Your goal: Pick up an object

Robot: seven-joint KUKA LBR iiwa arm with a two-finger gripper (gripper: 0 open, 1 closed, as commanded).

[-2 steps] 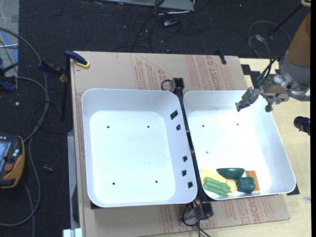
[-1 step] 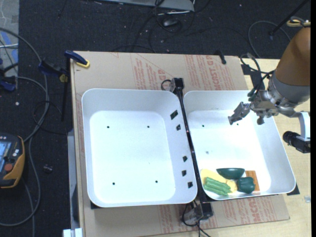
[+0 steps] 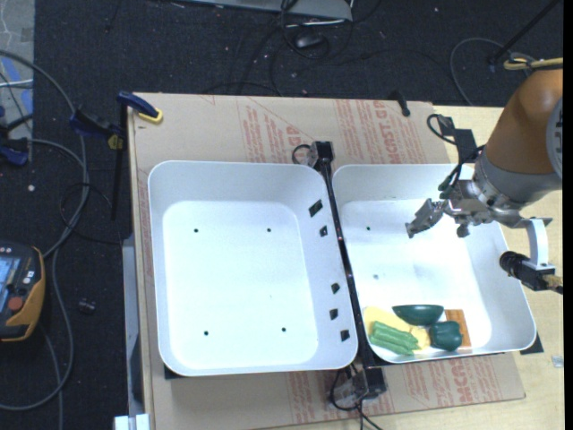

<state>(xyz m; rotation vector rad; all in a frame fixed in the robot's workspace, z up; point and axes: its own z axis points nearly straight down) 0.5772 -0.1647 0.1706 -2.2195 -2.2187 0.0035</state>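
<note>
**Gripper over right bin, objects at near edge**

I saw the gripper [image 3: 439,218] hanging over the middle of the right bin [image 3: 385,186], with nothing between its fingers. They looked parted, though the view was small. The dark green bowl [image 3: 418,313], green ridged piece [image 3: 394,338], teal block [image 3: 446,336] and yellow piece [image 3: 380,317] lay clustered at the bin's near edge, well apart from it.

Two white bins side by side on a cardboard-topped bench [image 3: 376,124], left bin [image 3: 179,267] and right bin [image 3: 501,303]. Blue-and-yellow clamp [image 3: 134,107] at the bench's far left corner. Loose cables [image 3: 54,195] over dark floor, plus an orange-edged handheld unit [image 3: 20,289] at far left.
</note>
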